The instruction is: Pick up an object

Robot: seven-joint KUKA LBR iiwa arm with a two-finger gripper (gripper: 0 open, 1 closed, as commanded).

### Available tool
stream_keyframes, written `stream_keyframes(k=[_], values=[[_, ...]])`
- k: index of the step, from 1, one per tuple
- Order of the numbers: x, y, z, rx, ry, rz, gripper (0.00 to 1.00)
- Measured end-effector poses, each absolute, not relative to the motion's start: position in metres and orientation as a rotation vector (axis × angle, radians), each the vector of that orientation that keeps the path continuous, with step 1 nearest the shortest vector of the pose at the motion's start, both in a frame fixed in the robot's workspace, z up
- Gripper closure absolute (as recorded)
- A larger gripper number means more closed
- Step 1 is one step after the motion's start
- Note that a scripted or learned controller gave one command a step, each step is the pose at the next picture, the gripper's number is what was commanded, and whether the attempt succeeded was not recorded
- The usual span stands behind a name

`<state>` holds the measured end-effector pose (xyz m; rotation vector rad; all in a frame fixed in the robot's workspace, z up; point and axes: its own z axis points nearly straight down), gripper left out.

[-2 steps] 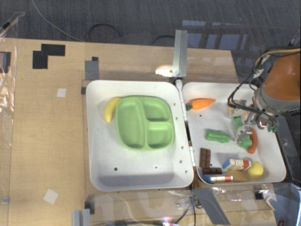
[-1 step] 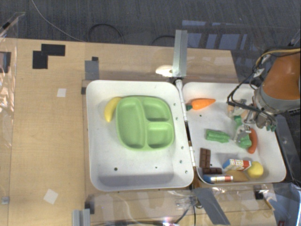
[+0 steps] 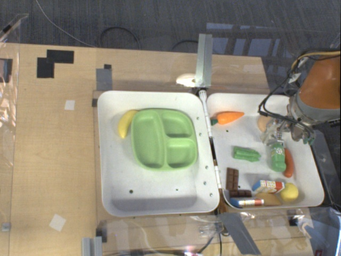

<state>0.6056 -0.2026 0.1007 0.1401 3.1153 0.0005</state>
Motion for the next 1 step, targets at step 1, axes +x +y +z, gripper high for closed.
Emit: stream_keyframes(k=[1], values=[[0.6053,-0.2024,0.1001,0.140,3.116,0.001,0.00]])
